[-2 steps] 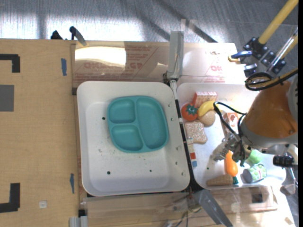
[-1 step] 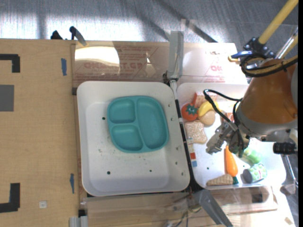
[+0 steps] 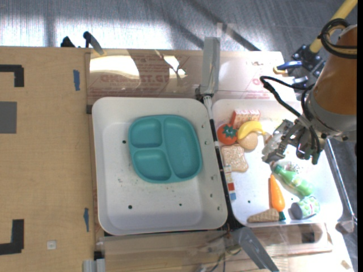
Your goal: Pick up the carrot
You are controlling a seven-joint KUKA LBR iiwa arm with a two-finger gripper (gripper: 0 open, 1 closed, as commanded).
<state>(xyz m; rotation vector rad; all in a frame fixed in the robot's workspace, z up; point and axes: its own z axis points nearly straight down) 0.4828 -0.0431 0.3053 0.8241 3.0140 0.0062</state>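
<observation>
1. Several toys are crowding the carrot (image 3: 276,192) in the lower right of the frame, inside the right bin (image 3: 329,180): you are looking at a green bottle (image 3: 292,178) just to its upper right, a small can (image 3: 305,207) to its lower right, and a cone-shaped wedge (image 3: 265,215) touching or nearly touching its lower tip.
2. You are risking a wrong grab, in my judgement: the gripper (image 3: 292,143) is hanging at the right of the frame, above the carrot in the picture and right beside the top of the green bottle, so a straight descent from here is likely landing on the bottle instead.
3. You are also risking a glancing contact, since the carrot is lying flat and narrow; a finger coming down on its slope is likely pushing it toward the cone or the can.
4. You are seeing a gripper that looks partly spread, with dark fingers splayed, though how wide I cannot tell for sure.
5. You are seeing nothing between those fingers; the carrot is lying untouched on the bin floor.
</observation>
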